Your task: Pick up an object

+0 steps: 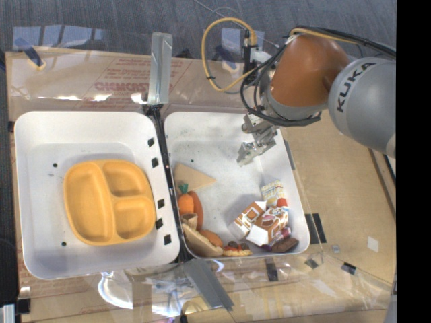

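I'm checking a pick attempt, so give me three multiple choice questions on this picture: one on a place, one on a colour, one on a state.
1. Where is the divided tray?
A. left bin
B. right bin
C. on the floor

2. What colour is the divided tray?
A. blue
B. yellow
C. black

3. Where is the gripper?
A. over the right bin's bare upper part
B. inside the divided tray
C. down among the toy food

Answers:
1 A: the divided tray lies in the left bin.
2 B: it is plainly yellow.
3 A: the gripper hangs above the right bin, apart from the toy food.

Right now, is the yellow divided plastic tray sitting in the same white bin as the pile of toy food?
No, the yellow divided plastic tray lies in the left white bin, while the pile of toy food lies in the right white bin.
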`<action>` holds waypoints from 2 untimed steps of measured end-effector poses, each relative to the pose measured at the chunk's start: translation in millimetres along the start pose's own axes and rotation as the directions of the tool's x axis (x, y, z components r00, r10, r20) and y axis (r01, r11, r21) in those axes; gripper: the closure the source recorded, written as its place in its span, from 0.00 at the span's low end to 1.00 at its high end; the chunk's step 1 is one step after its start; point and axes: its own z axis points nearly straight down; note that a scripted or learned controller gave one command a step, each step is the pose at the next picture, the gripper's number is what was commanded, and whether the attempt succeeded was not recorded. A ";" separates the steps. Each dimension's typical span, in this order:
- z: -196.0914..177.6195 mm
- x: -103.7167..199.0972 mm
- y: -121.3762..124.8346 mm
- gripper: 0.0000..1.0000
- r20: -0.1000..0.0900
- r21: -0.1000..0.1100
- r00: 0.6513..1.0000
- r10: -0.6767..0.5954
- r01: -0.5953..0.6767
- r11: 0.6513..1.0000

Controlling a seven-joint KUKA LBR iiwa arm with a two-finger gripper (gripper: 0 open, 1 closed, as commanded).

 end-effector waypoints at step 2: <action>21.6 0.3 -1.4 1.00 -0.002 0.002 0.789 -0.614 0.614 0.789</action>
